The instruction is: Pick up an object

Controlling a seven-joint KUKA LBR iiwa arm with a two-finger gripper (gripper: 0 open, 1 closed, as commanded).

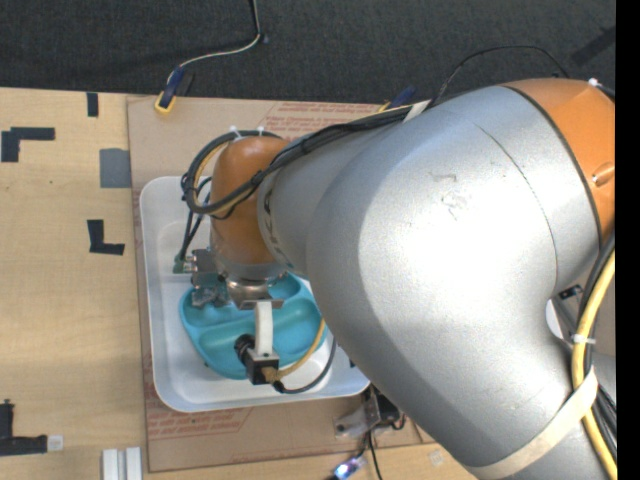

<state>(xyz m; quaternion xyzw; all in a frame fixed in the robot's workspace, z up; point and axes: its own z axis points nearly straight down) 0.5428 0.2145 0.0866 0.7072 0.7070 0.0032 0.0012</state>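
One arm [440, 268] reaches in from the right and covers most of the bench, its orange band [240, 203] above the wrist standing over the left white bin [160, 268]. The gripper [228, 293] points down into this bin, directly over a blue bowl-shaped object [225, 338] lying in the bin's near half. Its state cannot be told. Black cables [205, 183] loop beside the wrist.
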